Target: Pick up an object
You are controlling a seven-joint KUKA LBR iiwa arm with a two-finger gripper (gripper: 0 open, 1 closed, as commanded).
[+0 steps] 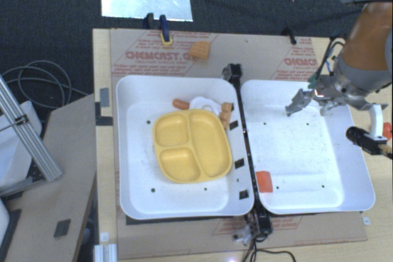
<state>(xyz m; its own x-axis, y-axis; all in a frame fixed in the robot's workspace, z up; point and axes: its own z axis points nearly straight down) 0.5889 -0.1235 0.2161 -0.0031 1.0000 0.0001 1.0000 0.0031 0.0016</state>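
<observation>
— Where do we see the gripper (299, 101)?

— Over the right bin (344, 193), near its far rim. We can't tell its state.

— And the objects?

— We see an orange block (263, 181) in that bin's near left corner. The yellow tray (190, 145) lies left of it, in the left bin (132, 132).

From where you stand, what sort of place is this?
Probably a robot test bench in a lab. A grey arm with an orange band reaches over two shallow white plastic bins, one holding a yellow three-compartment plastic tray. Loose cables and a clamped board suggest an experimental setup.
</observation>
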